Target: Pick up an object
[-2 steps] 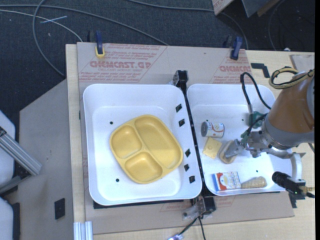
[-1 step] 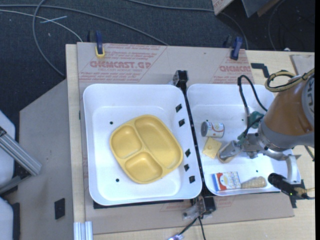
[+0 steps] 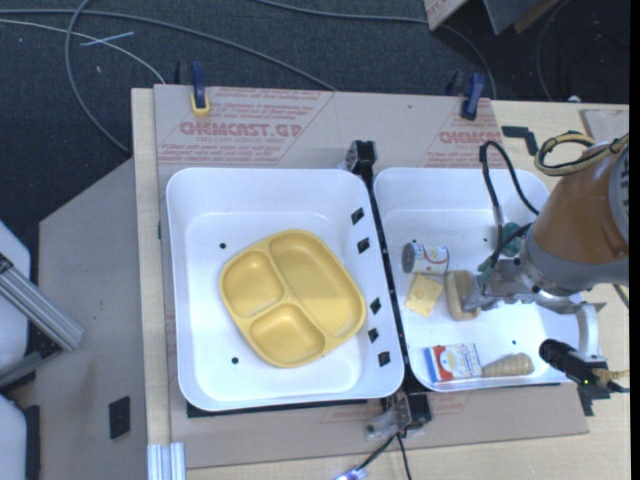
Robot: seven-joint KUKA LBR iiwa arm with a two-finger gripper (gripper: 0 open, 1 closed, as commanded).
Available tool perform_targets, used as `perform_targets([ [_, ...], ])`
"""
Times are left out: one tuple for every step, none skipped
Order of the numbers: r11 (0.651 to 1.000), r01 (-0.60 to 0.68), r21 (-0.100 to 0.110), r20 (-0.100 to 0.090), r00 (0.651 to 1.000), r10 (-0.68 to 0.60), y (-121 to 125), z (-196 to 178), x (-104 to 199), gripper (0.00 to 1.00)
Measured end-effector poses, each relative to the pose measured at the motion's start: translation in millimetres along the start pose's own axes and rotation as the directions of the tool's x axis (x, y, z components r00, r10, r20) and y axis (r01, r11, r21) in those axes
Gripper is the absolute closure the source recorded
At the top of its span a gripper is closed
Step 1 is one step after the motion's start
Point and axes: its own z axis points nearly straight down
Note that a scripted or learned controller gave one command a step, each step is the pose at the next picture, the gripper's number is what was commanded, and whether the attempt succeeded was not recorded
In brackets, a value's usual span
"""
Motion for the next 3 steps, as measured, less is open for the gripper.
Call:
perform_targets([
  [1.000,0.000,0.007,0.007,1.000,0.000,-1.7,-59.9,-7.5,1.00],
  [1.000,0.000,0.007,0.006,1.000,0.000,7.0,-107.3,-12.0,1.00],
  [1.000,0.001,0.010,0.005,1.000,-0.001,8.0,-133.0,-11.9,1.00],
])
